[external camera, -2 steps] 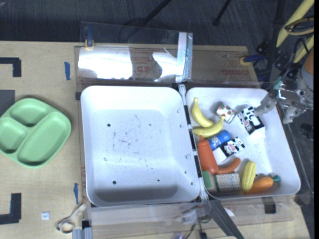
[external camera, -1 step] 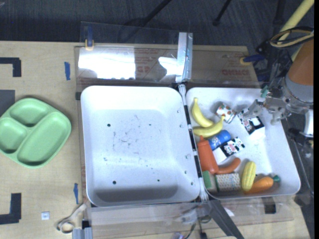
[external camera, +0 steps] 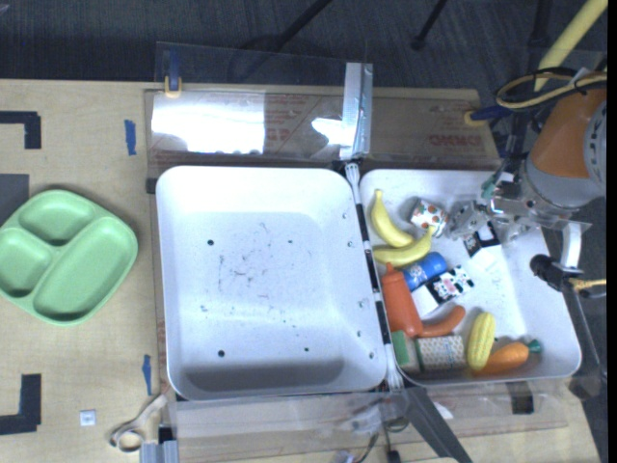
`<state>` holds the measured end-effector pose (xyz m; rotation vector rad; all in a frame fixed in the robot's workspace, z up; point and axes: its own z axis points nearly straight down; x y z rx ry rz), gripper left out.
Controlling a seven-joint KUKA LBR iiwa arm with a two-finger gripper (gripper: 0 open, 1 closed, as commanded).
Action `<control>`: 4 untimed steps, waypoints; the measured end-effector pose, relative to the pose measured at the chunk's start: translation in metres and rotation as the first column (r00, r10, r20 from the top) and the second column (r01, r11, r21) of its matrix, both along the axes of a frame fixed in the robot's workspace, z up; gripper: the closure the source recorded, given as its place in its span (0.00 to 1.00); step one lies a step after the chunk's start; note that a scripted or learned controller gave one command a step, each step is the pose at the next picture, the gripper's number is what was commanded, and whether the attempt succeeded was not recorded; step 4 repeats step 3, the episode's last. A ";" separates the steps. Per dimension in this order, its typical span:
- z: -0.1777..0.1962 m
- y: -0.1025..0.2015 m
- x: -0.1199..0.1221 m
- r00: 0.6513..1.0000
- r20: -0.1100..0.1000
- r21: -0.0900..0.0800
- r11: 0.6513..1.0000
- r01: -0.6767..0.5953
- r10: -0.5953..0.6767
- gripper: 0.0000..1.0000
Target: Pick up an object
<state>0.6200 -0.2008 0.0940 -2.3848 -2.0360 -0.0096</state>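
The right bin [external camera: 540,302] holds several toy foods. A yellow banana [external camera: 393,231] lies at its left wall, with a small white and red object [external camera: 427,217] beside it. Below them are a blue packet [external camera: 424,273], a small black and white item [external camera: 450,285], an orange-red block [external camera: 399,303], a sausage [external camera: 443,321], a yellow corn cob [external camera: 480,340], a carrot [external camera: 507,356] and a speckled block [external camera: 439,353]. My gripper [external camera: 479,220] hangs low over the upper middle of this bin, just right of the white and red object. Nothing visibly hangs from it.
The left bin [external camera: 183,201] lies beside the right one, a raised divider [external camera: 371,258] between them. A green sectioned plate [external camera: 63,256] rests on the bench at far left. A clear panel [external camera: 260,114] stands behind the bins. Cables and the arm's body [external camera: 571,152] crowd the right edge.
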 end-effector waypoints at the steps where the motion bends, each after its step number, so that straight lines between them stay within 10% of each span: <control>1: 0.007 -0.002 0.000 1.000 -0.002 -0.004 1.000 -0.001 0.001 1.00; 2: 0.090 0.023 -0.067 0.992 -0.005 -0.006 0.992 -0.128 0.128 1.00; 3: 0.090 0.104 -0.088 0.998 -0.006 -0.006 0.998 -0.062 0.062 1.00; 4: 0.090 0.104 -0.088 0.998 -0.006 -0.006 0.998 -0.062 0.062 1.00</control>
